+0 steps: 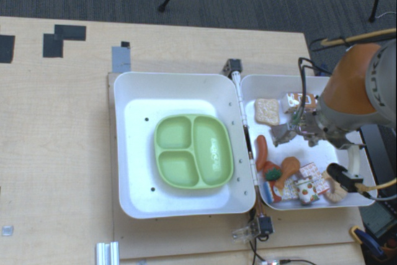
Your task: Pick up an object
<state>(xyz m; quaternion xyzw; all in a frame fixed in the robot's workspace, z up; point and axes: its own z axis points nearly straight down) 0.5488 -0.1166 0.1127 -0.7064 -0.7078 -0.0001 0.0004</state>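
Observation:
My gripper hangs over the middle of the right bin, reaching in from the right. Below it lie a red sausage, an orange piece and a small red and green item. A slice of toast lies to the upper left of the gripper, and a wrapped packet sits just above it. Printed packets crowd the bin's front. Nothing shows between the fingers.
The left bin holds a green divided plate. A ridge between the two bins runs just left of the sausage. Dark squares mark the bench at the far left.

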